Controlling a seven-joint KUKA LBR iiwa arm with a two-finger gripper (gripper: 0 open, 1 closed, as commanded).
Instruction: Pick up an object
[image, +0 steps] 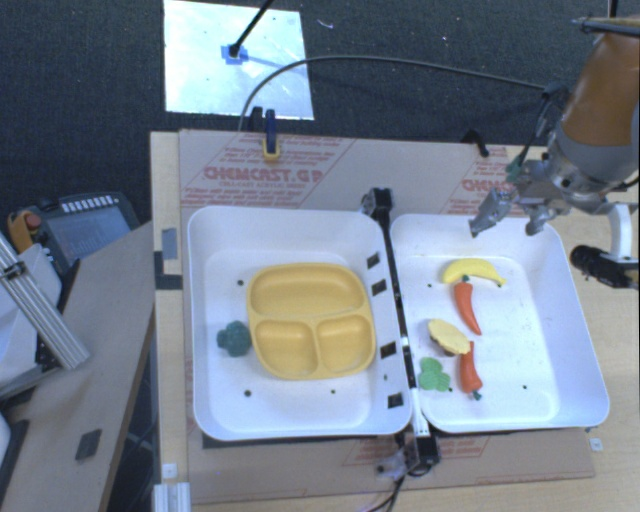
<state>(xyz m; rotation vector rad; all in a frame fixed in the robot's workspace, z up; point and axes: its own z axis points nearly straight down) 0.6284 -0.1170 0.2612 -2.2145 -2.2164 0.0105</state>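
Banana (473, 272) lies crosswise (ends curving down) in bin (560, 330).

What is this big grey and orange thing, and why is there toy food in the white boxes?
That is a robot arm, and the camera looks down on it from above. At its end is a gripper with two open fingers, holding nothing now. It hangs over the right bin, where a toy banana, two carrots, a potato slice and a green piece lie. The left bin has a yellow tray with a toy broccoli beside it. The robot's job is to pick one thing up.
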